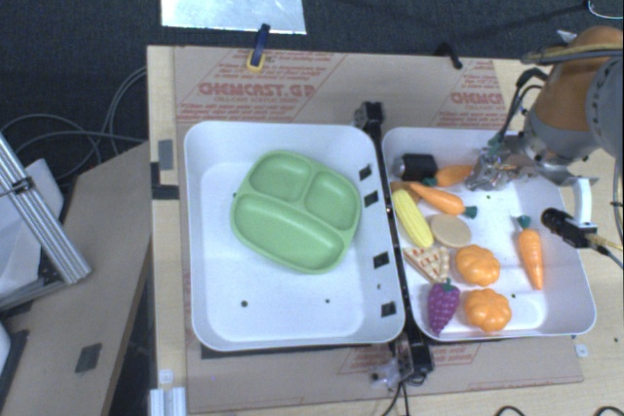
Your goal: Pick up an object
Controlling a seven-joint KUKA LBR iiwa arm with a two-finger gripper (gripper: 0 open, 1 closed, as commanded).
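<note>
The right bin [561, 312] holds several toy foods: a black block [417, 165], a carrot [439, 199], a yellow corn cob [411, 216], a tan disc [450, 230], two orange pumpkins [478, 265] [487, 309], purple grapes [442, 304] and a second carrot [529, 256]. My gripper [486, 172] hangs low over the back of this bin, just right of a small orange piece [453, 175] and behind the first carrot. I see nothing held in it.
The left bin [224, 307] carries a green divided plate [295, 209]. A black divider [385, 209] runs between the bins. A black part [564, 225] juts over the right bin's right side. The arm's grey body [575, 112] looms at the right edge.
</note>
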